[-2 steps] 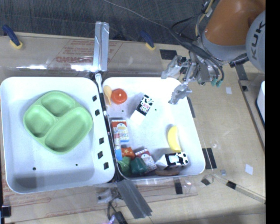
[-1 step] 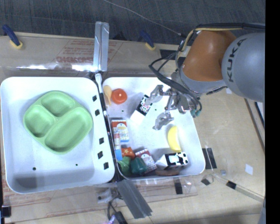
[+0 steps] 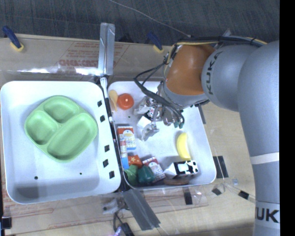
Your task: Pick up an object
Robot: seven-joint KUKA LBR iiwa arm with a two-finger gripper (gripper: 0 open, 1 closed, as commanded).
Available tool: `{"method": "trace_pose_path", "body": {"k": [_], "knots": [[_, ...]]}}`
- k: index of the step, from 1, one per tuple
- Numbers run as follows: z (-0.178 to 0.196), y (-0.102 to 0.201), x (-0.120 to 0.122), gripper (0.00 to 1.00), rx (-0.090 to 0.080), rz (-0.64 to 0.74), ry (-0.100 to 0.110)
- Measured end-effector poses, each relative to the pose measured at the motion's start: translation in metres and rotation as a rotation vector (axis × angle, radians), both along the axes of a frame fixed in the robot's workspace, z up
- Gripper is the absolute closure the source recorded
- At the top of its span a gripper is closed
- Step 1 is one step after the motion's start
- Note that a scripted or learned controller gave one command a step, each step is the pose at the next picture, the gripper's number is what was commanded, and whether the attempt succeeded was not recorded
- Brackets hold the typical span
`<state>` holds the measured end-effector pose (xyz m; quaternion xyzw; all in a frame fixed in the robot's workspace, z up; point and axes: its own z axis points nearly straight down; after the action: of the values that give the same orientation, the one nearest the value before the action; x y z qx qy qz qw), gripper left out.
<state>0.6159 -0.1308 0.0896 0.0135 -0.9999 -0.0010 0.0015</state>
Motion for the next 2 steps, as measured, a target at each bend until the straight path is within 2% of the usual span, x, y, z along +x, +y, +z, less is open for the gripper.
{"method": "trace_pose_path", "body": {"k": [1, 2], "knots": [[0.004, -0.081, -0.071, 0.0, -0.004, -0.018, -0.006], [0.016, -0.077, -0.068, 1.0, -0.004, -0.006, -0.011]]}}
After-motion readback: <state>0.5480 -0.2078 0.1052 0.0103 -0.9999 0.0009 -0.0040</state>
